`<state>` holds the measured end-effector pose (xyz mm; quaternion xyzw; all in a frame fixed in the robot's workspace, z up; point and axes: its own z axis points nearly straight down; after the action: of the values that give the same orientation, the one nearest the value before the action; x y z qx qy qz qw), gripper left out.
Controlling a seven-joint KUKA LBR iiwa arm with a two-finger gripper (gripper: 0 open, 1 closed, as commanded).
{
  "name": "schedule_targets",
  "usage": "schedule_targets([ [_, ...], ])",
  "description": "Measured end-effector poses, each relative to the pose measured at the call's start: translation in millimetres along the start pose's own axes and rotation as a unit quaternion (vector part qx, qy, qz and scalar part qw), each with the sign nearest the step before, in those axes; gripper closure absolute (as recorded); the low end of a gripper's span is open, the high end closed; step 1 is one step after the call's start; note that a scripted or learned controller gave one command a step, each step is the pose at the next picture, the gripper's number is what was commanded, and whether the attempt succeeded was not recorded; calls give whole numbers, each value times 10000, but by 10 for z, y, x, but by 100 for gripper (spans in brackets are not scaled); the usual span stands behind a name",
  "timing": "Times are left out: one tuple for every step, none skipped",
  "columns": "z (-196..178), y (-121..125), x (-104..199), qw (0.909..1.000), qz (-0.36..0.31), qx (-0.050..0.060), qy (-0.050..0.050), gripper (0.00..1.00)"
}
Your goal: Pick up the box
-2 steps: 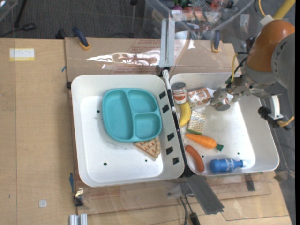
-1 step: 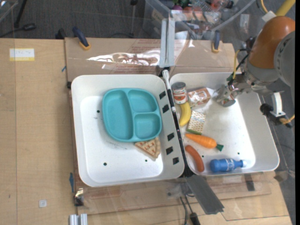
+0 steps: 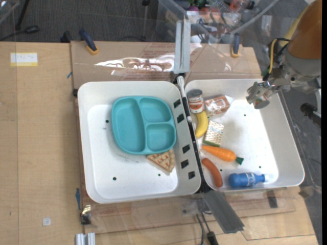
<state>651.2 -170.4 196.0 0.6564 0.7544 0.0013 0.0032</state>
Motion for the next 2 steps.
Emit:
schedule_targets([
  [-396, -305, 764, 9986, 526, 33, 19, 100],
  [105, 328, 1677, 9936, 1129, 19, 14, 100],
])
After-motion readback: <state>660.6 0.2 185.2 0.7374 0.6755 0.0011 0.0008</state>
